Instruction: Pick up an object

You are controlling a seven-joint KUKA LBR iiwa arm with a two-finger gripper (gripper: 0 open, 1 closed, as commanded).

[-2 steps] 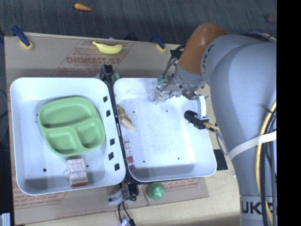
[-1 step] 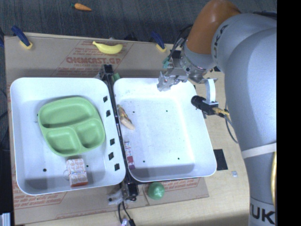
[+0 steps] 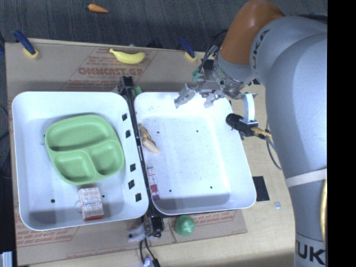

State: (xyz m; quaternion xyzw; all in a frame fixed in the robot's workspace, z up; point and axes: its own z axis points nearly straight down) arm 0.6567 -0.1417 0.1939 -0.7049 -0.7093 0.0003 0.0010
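Note:
My gripper [image 3: 196,98] hangs over the far edge of the right bin [image 3: 222,166], its two grey fingers spread apart with nothing between them. A small tan, banana-like object [image 3: 148,139] lies at the right bin's left wall, well to the left of and nearer than the gripper. In the left bin [image 3: 25,166] sit a green divided tray [image 3: 84,148] and, in front of it, a small brown and white carton [image 3: 90,203].
A yellow banana [image 3: 127,55] lies on the cardboard behind the bins. A green ball [image 3: 184,225] rests in front of the right bin. An orange piece [image 3: 98,8] lies on the dark floor beyond. Blue clamps [image 3: 26,44] hold the cardboard. The arm's bulk fills the right side.

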